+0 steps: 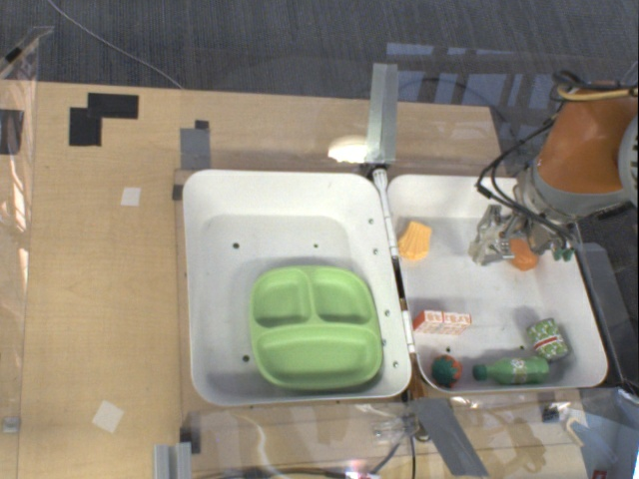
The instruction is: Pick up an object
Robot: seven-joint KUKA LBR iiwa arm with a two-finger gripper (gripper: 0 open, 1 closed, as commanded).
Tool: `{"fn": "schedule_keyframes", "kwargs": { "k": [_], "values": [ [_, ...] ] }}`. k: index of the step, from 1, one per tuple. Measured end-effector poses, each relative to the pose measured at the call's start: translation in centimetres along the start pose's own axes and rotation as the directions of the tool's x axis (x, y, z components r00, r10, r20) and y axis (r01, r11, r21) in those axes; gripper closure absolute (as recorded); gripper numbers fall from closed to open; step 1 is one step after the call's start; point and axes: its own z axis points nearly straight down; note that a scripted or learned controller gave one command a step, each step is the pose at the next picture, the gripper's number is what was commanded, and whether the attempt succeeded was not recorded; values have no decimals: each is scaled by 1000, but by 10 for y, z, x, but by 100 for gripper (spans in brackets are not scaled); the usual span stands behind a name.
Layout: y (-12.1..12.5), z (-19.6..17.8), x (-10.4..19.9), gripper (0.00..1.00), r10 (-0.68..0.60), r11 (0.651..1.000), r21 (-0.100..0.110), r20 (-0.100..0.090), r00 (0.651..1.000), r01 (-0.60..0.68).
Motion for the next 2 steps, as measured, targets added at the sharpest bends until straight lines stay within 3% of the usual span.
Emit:
{"fn": "schedule_keyframes", "kwargs": {
  "k": [1,2],
  "values": [
    [79,20,14,100,318,948,-3,-7,948,-318],
    [159,-79,-33,100,563,826,-1,-8,826,-563]
  ]
}}
